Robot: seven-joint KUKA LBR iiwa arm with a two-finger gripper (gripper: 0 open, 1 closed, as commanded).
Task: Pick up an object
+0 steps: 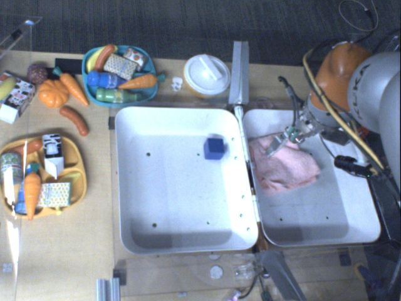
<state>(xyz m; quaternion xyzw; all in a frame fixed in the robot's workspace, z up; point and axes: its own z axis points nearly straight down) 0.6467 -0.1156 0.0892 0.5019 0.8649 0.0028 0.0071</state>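
The pink cloth [285, 167], soft and light, is best pinched at its raised far-left fold; whether the gripper [292, 133] there is clamped, I cannot tell.

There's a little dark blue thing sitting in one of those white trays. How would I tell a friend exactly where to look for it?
Start at the two white trays side by side and take the left tray, the one away from the grey arm. The blue block sits apart near that tray's upper right corner, close to the divider. It is small, squarish and hard-edged, unlike the floppy pink cloth in the right tray.
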